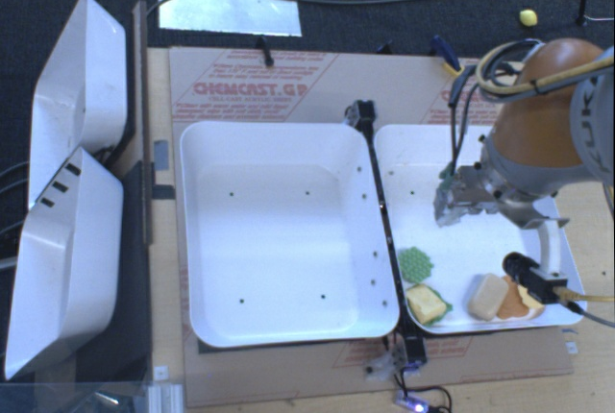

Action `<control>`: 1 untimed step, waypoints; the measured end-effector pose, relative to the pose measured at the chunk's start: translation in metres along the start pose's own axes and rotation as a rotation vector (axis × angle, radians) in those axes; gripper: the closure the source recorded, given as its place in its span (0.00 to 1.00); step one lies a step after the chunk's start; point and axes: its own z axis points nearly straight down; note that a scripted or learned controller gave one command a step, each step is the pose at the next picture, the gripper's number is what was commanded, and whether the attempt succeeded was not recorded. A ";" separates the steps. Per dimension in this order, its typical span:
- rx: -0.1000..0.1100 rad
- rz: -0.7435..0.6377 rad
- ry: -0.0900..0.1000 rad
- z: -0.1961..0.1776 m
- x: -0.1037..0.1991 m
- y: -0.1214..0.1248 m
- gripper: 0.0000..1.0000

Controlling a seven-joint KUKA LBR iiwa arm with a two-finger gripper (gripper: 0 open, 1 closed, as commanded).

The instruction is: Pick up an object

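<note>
Grey claw (452,206), grip state unclear, hangs over the right bin (413,152), above a green object (415,260).

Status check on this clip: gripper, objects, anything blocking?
Gripper over the right bin, finger state unclear. Objects at the bin's near edge: green ball, yellow-green piece, beige block, orange piece. Nothing seen between gripper and objects.
</note>
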 end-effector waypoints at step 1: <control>-0.001 -0.001 0.000 0.005 0.057 0.002 1.00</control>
